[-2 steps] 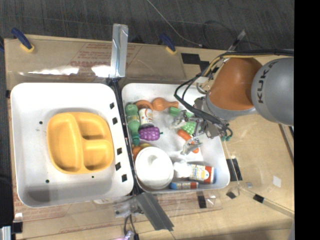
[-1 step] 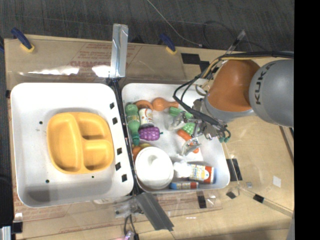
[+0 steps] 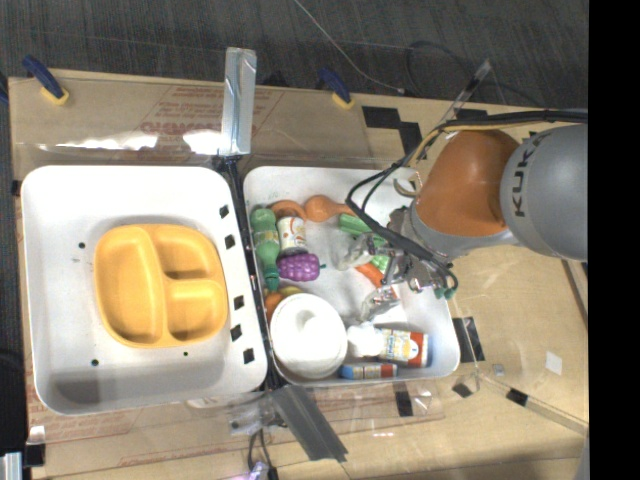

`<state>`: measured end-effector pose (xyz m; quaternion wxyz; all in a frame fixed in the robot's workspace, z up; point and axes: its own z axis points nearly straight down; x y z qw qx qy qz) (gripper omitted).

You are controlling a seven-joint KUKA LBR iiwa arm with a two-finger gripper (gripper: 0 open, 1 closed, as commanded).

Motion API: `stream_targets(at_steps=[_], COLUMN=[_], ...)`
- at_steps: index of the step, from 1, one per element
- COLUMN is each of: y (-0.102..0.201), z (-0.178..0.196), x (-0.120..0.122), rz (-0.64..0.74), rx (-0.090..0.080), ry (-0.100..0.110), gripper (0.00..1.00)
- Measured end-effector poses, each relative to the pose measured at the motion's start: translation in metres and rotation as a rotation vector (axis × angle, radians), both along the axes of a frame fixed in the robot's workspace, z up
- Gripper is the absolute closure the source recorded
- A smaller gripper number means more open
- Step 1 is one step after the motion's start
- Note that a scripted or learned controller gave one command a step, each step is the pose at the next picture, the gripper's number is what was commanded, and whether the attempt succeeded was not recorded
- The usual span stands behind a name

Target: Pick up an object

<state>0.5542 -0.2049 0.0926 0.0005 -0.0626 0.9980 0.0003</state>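
Cardboard-covered bench (image 3: 150, 118) on dark carpet, two shallow white bins side by side. Left bin (image 3: 50, 218) carries a yellow plastic divided tray (image 3: 160, 280), flat and centred. Right bin (image 3: 300, 180) is crowded: a purple toy grape bunch (image 3: 298, 265) mid-bin, a green bottle-shaped toy (image 3: 265, 243) by the left wall, a small white can with red label (image 3: 291, 232) just beside it, an orange rounded toy (image 3: 322, 207) toward the far wall, a white round bowl (image 3: 308, 334) at the near-left corner, a white bottle with red and yellow label (image 3: 392, 345) lying at the near wall, a slim red-blue marker-like tube (image 3: 368, 371) touching the near rim.

Grey arm with orange band (image 3: 470, 183) reaches in from the right. Jaws (image 3: 385, 278) sit low over the right half of the right bin, amid small orange and green items (image 3: 372, 264); cables and clutter blur them, so spread and contents cannot be told.

Judged step: descent or closing on a piece in that cluster; no object seen lifted. Next move likely calls for a firm close, then a straight vertical lift.

Room: right wall of the bin is near the wrist, white bottle just nearward, so sideways travel is tight. Open space lies upward and over the left bin.
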Motion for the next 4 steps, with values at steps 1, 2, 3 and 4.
stream_targets(at_steps=[1, 2, 3, 4], y=[0.001, 0.000, 0.002, -0.005], z=[0.001, 0.000, 0.011, 0.127], x=[0.020, 0.012, 0.014, 0.096], rz=[0.094, 0.051, 0.056, -0.077], rx=[-0.002, 0.000, 0.000, -0.004], ry=[-0.003, 0.001, -0.003, -0.011], gripper=[0.00, 0.00, 1.00, 1.00])
